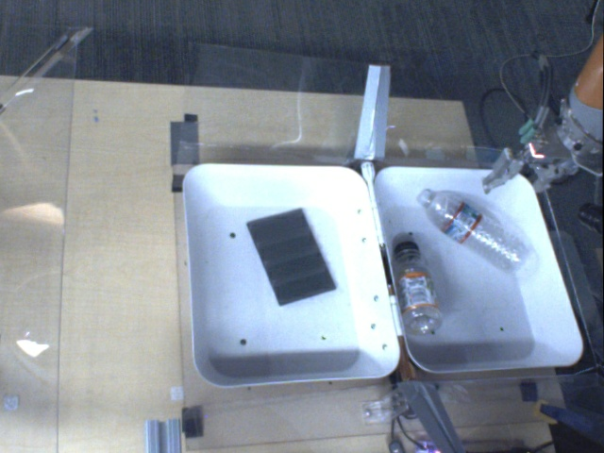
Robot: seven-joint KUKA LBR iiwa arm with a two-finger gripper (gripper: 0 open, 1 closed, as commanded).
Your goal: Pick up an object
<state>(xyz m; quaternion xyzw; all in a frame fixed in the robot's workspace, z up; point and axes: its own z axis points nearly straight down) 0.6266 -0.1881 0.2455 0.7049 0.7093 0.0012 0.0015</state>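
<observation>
Seen from above, two shallow white bins side by side on a pale wooden bench [104, 281]; in the left bin [212, 347], a flat dark grey ribbed rectangular pad [291, 256], lying at a slant near the middle; in the right bin [557, 338], a clear crumpled plastic bottle with a red and blue label [469, 226], lying on its side toward the far wall, and a smaller clear bottle with a black cap and orange label [415, 291], lying along the left wall. At the right bin's far right corner, the grey two-finger gripper [517, 165], raised above the rim; nothing visible between the fingers, how far apart they stand not discernible. Crumpled bottle nearest the gripper, lower and to the left, apart from it; capped bottle farther off; pad well apart in the other bin.
</observation>
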